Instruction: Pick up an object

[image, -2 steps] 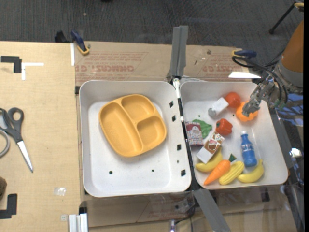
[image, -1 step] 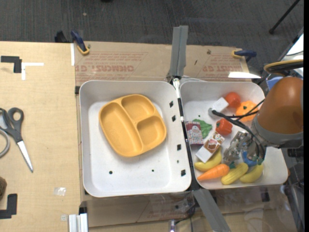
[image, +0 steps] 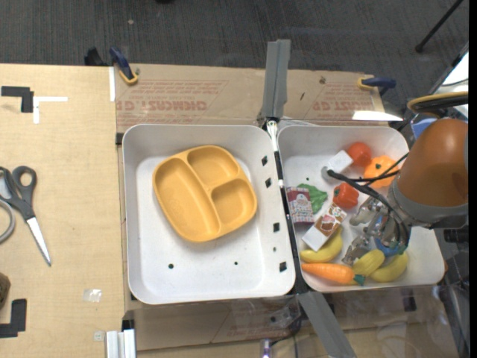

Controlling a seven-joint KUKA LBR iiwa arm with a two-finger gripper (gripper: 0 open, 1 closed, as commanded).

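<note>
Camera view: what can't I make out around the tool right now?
- Tool: whether it grips anything; metal parts and cables blur together over the toys.
- Lemon: partly covered by the tool.
- Orange toy: partly behind the arm's orange band.
- Packet: label too small to read.

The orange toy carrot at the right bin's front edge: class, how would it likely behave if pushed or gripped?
The orange toy carrot looks tapered and round, so it may roll or pivot. Its glossy plastic looks stiff, probably light, perhaps slippery.
</note>
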